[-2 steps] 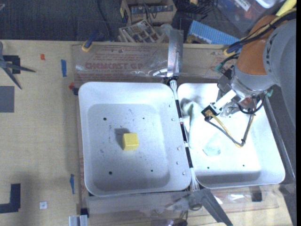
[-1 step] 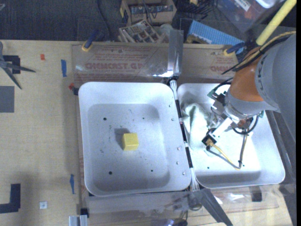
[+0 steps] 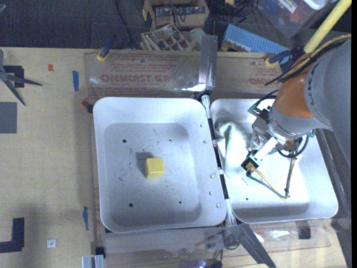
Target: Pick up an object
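**A:** Yellow block [image 3: 155, 167]: where does it lie from the claw?

**B:** Start at the claw [image 3: 266, 133]. It hangs over the far-left part of the right bin [image 3: 321, 208], below the orange band [image 3: 293, 102] of the grey arm [image 3: 332, 85]. I cannot tell whether it is spread or pressed together, because the wrist covers it from above. The block lies well apart to the claw's left, across the two touching rims. It sits on the floor of the left bin [image 3: 109, 113], about the middle and a little nearer than the claw.

**A:** And what is it all made of?

**B:** The block is a small matte cube with flat faces and square edges, and a short shadow lies at its far-left side. Both bins are smooth white plastic, shallow, with rounded corners. The left floor is dotted with dark specks, and the right floor shines with glare. Along the far side runs a cardboard strip [image 3: 145, 74] with faded red lettering. Pale wooden bench [image 3: 44, 149] spreads out to the left.
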`<state>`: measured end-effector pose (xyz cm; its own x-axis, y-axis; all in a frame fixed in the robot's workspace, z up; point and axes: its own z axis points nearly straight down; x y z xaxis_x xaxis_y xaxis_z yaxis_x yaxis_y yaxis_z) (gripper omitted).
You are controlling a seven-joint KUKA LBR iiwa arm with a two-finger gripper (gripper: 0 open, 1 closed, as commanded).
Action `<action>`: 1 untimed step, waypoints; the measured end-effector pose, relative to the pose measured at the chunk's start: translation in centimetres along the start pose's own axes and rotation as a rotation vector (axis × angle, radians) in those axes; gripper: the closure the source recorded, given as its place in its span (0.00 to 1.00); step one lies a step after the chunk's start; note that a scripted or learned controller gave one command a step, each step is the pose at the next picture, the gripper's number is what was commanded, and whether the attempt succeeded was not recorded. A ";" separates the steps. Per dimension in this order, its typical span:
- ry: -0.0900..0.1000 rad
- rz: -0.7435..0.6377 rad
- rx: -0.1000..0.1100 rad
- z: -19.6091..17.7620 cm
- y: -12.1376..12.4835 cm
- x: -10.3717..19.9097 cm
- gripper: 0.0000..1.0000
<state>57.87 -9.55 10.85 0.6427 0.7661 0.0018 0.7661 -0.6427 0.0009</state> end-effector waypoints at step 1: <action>0.000 0.004 0.000 -0.9 0.1 -0.1 1.00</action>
<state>57.87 -9.68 11.80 0.6458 0.7635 0.0019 0.7635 -0.6458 0.0013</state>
